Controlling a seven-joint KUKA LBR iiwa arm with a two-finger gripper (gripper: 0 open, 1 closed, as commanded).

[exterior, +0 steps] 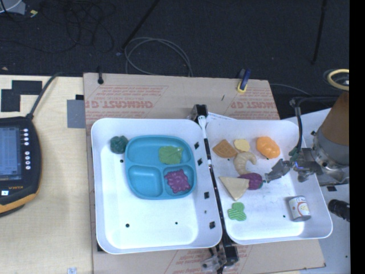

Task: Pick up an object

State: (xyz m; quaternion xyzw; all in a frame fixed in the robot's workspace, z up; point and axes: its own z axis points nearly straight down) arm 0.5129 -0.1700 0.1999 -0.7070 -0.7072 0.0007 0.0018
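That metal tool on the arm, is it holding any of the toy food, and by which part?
It cannot be told. The tool sits low in the right bin, its tip right beside the purple piece, but no item visibly sits between its fingers.

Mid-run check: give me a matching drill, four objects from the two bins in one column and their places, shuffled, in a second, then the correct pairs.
Things:
1. purple grape-like bunch
2. small silver can
3. dark green round lump
4. orange rounded fruit-like piece

Places:
A. right bin, upper part, right of a pale yellow piece
B. left bin floor, outside the blue divided plate, at its upper left
C. lower right compartment of the blue plate
D. right bin, lower right, below the gripper

Pairs: 1-C, 2-D, 3-B, 4-A
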